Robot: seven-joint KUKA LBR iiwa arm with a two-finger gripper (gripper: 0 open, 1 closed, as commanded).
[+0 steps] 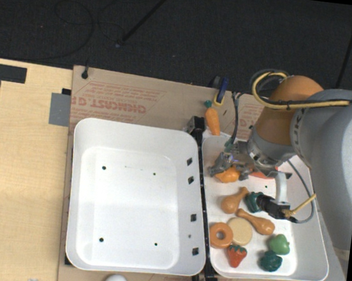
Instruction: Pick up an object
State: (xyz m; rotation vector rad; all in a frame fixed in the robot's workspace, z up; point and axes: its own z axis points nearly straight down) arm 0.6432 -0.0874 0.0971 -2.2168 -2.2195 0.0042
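Two white bins sit together; the gripper (232, 164) hangs low over an orange toy (227, 175) in the right bin (313, 267), seemingly positioned to grab it.

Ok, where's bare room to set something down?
The left bin has an open white floor from wall to wall. The right bin is crowded: end effector, orange piece, drumstick, donut, strawberry, green pieces.

Your open floor is the big left white plastic bin (90, 157). The right white bin (313, 267) is crowded: orange ring-shaped toy (220, 235), tan round disc (239, 231), red strawberry toy (235, 255) touching, green pepper toy (278, 244) just beside.
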